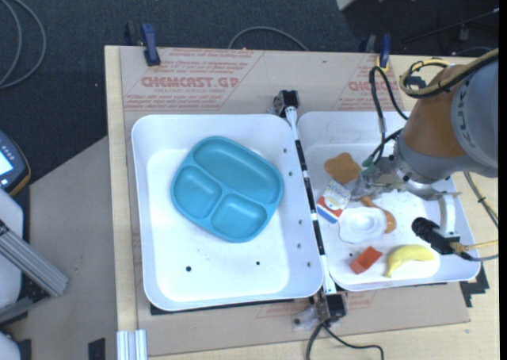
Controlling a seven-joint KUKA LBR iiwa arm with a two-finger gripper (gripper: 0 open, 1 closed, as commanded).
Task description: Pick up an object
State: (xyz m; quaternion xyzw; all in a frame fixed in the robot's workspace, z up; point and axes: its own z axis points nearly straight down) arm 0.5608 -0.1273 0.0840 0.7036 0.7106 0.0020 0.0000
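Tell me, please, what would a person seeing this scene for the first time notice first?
Most striking is the blue divided plate, lying alone in the left bin. Next comes the grey arm with its orange band, reaching over the right bin, where small things crowd together: a yellow banana at the near edge, a red block beside it, and a brown piece further back.
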